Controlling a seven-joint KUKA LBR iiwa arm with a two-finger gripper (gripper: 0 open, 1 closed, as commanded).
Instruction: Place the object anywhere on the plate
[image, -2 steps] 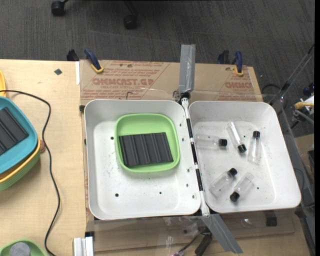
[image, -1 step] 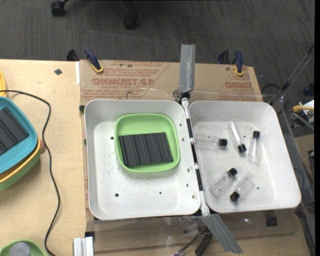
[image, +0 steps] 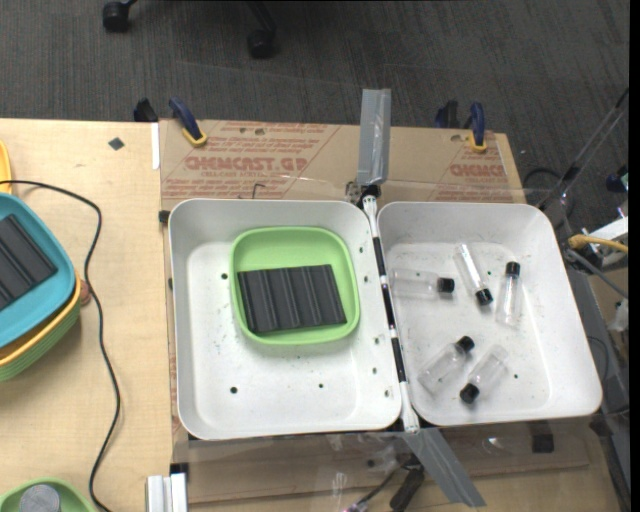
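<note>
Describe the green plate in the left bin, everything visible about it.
The light green, rounded-square plastic plate lies flat in the upper middle of the left shallow white bin, resting on the bin's floor and standing clear of its walls. It has a raised, smooth rim and a shallow well. A dark grey rectangular ribbed insert lies in the well, slightly skewed, covering most of its floor. Nothing else rests on the plate.

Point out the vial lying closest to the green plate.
The vial at the right bin's left edge, black cap pointing right. It lies level beside the divider; the other four sit farther right.
</note>
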